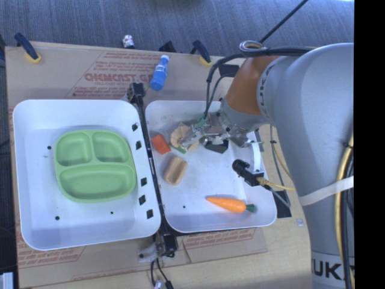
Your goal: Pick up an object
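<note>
We work from the left edge of the bench towards the right. The left bin carries a green divided plate, which lies flat near the bin's middle, nearer its left wall than its right. A row of black clips runs along the seam where the two bins meet.

Behind the bins, on the brown board, we note a blue bottle lying near the back edge, just above the seam.

In the right bin we find, near its left wall, a small orange block. Just beside it, towards the front, lies a tan bread-like cylinder. Behind that, near the bin's middle, sits a tan and white object with a bit of green at its edge. A carrot lies flat near the front wall, its green end pointing right.

The gripper sits low over the back half of the right bin, just right of the tan and white object. We cannot tell whether it touches that object, nor how its hand is set. The grey arm with its orange band enters over the bin's right wall
</note>
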`<control>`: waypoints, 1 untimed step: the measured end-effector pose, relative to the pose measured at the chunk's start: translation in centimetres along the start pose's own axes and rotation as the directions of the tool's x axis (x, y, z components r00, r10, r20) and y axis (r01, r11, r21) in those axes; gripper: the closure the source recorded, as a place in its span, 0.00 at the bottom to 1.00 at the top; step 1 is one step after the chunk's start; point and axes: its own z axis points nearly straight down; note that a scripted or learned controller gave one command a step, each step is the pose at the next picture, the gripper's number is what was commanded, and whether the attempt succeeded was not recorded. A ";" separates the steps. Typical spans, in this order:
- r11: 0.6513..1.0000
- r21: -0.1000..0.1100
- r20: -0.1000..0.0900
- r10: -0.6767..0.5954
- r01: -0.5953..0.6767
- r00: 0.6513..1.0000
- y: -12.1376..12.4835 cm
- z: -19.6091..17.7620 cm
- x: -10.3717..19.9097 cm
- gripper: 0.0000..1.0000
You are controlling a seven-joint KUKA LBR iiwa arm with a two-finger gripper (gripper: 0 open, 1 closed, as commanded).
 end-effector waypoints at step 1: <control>1.000 0.026 -0.007 0.004 -0.004 1.000 4.9 0.3 -0.3 0.00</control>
